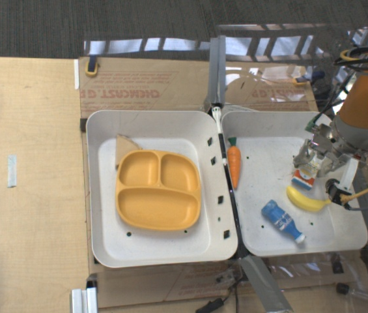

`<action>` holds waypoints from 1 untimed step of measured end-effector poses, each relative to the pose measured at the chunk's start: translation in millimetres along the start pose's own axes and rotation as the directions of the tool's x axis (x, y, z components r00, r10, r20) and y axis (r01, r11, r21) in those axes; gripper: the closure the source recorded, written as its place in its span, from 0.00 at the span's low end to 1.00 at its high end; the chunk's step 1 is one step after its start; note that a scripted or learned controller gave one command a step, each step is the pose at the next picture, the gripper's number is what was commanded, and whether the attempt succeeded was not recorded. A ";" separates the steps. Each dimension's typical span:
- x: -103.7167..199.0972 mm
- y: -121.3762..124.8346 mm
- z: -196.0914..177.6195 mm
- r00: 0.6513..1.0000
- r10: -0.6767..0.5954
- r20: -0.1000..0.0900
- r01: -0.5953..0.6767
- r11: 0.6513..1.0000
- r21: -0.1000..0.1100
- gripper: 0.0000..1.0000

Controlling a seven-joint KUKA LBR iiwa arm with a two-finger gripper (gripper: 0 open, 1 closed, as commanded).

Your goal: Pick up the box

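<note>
A: Fingers? point(311, 165)

B: Down in the right bin point(262, 240), at its far right side. They sit right over the box point(304, 179); whether they are spread, pressed together or pinching it, I cannot tell. The metal wrist parts hide the tips from here.

A: Box position?

B: Small, white with red and blue print, directly under the gripper and partly covered by it. Its lower edge touches the banana point(307, 201), or very nearly so. I cannot tell whether it is lifted or resting on the bin floor.

A: Other items in that bin?

B: Banana lies just below the box, curved, running left to right. Blue bottle point(283, 221) with a white cap lies on its side nearer the front, close to the banana but apart from it. Carrot point(234, 166) lies along the left wall, well apart from the box, green end toward the back.

A: Arm?

B: Grey with the orange band point(359, 100), coming in from the right above the bin's right rim. Cables hang beside the wrist.

A: Left bin point(99, 194)?

B: Orange divided plate point(159, 190) in the middle, a piece of cardboard point(126, 147) tucked under its back-left corner.

A: Worktop point(27, 207)?

B: Pale wood to the left of the bins.
</note>
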State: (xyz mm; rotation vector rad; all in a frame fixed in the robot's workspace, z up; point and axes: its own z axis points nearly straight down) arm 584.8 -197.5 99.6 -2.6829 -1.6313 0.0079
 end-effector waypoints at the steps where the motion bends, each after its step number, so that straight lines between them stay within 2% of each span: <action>1: 90.9 35.4 -119.8 0.998 -0.062 0.000 0.062 0.998 -0.003 1.00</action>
